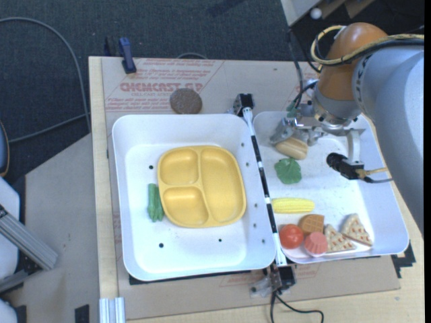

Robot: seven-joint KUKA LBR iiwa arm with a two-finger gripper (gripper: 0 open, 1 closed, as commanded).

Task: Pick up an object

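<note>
— What's on your bench?

— Your arm [377, 66] reaches in from the right over the far end of the right bin [384, 210]. The left bin [128, 180] holds a yellow plate [201, 184] with a green pod [155, 202] just left of it.

— And the gripper?

— You see the gripper [296, 132] right above a tan bread roll [292, 147]; I cannot tell how it is set or whether it holds the roll.

— Other items?

— Broccoli [288, 171] lies just below the roll, then corn [291, 206]. At the near end sit a tomato [291, 235], a cookie [312, 223] and pizza slices [355, 230], close together.
</note>
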